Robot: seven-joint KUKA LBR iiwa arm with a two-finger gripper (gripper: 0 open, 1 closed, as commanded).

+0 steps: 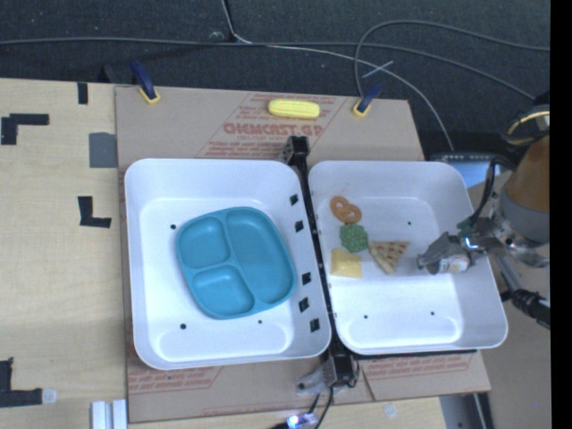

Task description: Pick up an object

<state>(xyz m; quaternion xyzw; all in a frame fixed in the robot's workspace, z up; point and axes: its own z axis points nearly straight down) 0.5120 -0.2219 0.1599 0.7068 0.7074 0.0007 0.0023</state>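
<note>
The right bin [465, 324] holds a brown pretzel [345, 209], a green broccoli piece [354, 238], a yellow cheese block [347, 263] and a tan waffle-like wedge [389, 256], clustered in its left half. My gripper [442, 259] hangs low over the bin's right side, a short way right of the wedge and apart from it. Nothing shows between its fingers.
The left bin [147, 195] holds a blue divided plate [235, 261]. A yellow corn-like toy [293, 109] lies on the cardboard behind the bins. Clamps [143, 83] hold the cardboard's back corners. Cables run across the dark floor behind.
</note>
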